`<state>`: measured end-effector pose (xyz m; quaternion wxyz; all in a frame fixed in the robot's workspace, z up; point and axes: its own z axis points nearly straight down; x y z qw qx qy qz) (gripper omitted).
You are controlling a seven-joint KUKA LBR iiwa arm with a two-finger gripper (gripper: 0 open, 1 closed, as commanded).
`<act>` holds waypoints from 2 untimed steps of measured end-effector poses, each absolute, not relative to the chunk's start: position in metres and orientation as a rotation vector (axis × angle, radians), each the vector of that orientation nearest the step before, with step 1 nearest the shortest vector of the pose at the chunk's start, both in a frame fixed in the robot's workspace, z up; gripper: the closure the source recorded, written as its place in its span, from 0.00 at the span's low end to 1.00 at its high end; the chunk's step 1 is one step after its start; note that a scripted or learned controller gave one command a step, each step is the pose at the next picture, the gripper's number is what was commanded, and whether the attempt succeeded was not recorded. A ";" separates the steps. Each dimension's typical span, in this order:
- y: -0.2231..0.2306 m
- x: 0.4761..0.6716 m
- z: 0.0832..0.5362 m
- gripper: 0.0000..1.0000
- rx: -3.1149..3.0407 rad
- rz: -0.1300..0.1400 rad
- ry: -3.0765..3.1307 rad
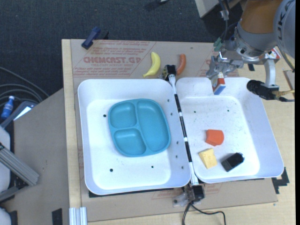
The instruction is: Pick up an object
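- You are holding the gripper (219,81) over the upper rim of the right bin (262,125), upper right of the frame; its fingers are clamping a small red, white and blue block (219,85).
- You are carrying the block clear of the bin floor; keep lifting straight and steady.
- You are leaving an orange block (214,137), a yellow block (208,158) and a black piece (232,161) at lower right; the blue divided plate (139,126) is sitting in the left bin (93,125).
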<state>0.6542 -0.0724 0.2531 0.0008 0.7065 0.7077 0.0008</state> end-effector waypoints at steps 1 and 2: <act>-0.017 0.639 0.258 1.00 2.222 -0.001 2.226; -0.049 0.667 0.251 1.00 2.220 0.001 2.219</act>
